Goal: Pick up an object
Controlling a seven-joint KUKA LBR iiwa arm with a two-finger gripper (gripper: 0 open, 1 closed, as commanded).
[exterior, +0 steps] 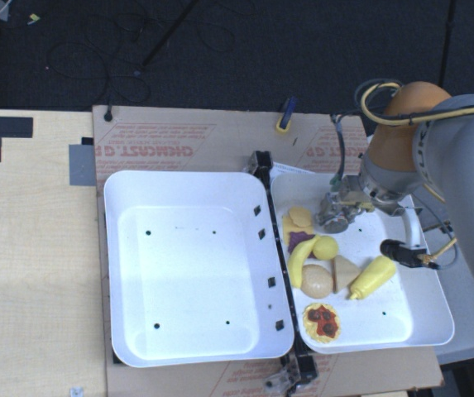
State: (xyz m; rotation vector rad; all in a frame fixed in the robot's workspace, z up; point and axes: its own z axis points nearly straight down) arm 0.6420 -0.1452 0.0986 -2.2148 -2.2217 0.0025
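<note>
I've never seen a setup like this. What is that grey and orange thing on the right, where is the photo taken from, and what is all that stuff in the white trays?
It is a robot arm, photographed from one fixed camera above the bench. Its gripper hangs low over the right bin, near a pile of toy food: a banana, a yellow ball, a mustard bottle, a beige egg-like piece and a small pizza. Nothing is visibly held between its fingers. The left bin stands beside it.

grey arm (435, 139) enters from right edge of frame, orange band at upper right, gripper (333, 215) lowered right of centre.
</note>
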